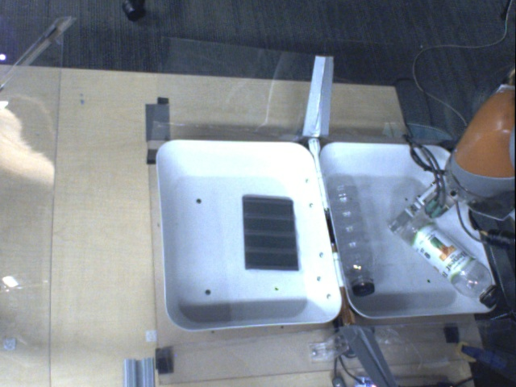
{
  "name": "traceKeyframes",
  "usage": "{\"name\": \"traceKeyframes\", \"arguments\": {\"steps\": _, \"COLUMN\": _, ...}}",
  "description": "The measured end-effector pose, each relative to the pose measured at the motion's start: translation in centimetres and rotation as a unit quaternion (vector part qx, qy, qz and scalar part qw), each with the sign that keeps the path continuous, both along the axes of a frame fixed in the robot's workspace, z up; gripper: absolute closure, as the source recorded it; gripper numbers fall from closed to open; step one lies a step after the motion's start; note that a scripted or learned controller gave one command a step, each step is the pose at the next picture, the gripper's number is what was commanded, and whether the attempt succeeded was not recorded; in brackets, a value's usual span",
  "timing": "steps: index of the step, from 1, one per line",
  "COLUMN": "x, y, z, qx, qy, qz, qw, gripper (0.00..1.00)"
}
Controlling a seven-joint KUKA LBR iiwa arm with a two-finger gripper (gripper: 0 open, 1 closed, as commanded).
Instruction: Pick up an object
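Right bin (379,297) | jaws (409,220) at clear bottle (446,256) top | open or closed: cannot tell

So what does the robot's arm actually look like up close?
The arm shows a rounded orange band above a grey wrist. Thin black cables loop beside it. Its hand is small, pale grey metal, with a spot of green by its base.

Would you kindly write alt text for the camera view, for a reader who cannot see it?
A grey robot arm with an orange band reaches from the right, its gripper just above a clear plastic bottle lying in the right white bin. A second clear bottle lies along that bin's left side; a dark ridged rectangular block sits in the left bin.
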State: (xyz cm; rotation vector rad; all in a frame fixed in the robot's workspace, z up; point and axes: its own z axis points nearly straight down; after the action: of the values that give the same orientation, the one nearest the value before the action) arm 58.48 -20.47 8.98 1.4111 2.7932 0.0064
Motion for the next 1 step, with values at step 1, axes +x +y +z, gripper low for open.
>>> {"name": "traceKeyframes", "arguments": {"steps": 1, "x": -2.29, "y": 0.08, "z": 0.05, "qx": -0.0001, "qy": -0.001, "qz": 0.013, "qw": 0.9999, "gripper": 0.00}}
